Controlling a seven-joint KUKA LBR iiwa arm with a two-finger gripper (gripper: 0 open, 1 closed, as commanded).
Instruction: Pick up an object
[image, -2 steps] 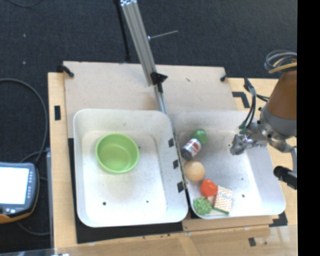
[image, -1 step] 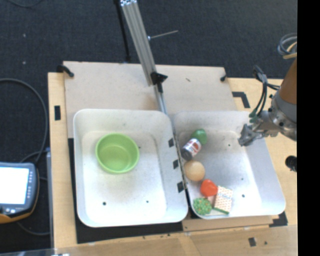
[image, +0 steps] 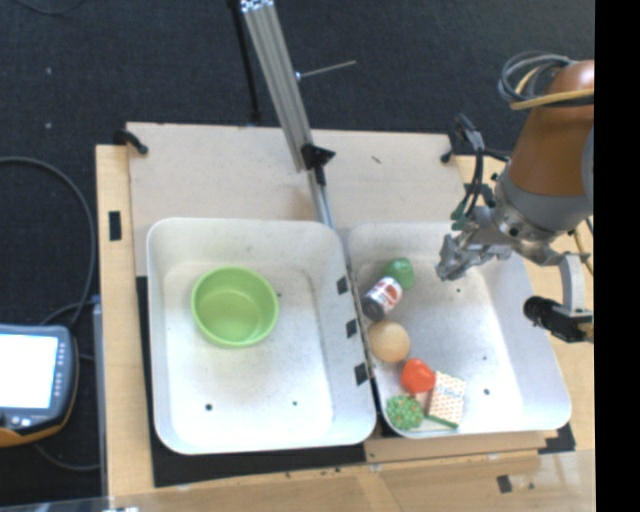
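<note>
Your arm (image: 548, 150) reached in from the right of the frame, with the hand (image: 452, 262) low over the upper part of the right bin (image: 520, 330); you could not tell its state. The objects lay along that bin's left side: a green ball (image: 401, 271), a can (image: 382, 296), a tan ball (image: 389, 342), an orange piece (image: 418, 376). A green bowl (image: 235, 306) sat in the left bin (image: 250, 400).

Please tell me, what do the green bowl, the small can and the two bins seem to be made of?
Green bowl: probably plastic, one even lime colour with a soft sheen. Can: likely metal, its end looks silvery under a red and white label; too small to be sure. Bins: apparently moulded white plastic, with rounded corners, a matte face and fine dark specks.
</note>
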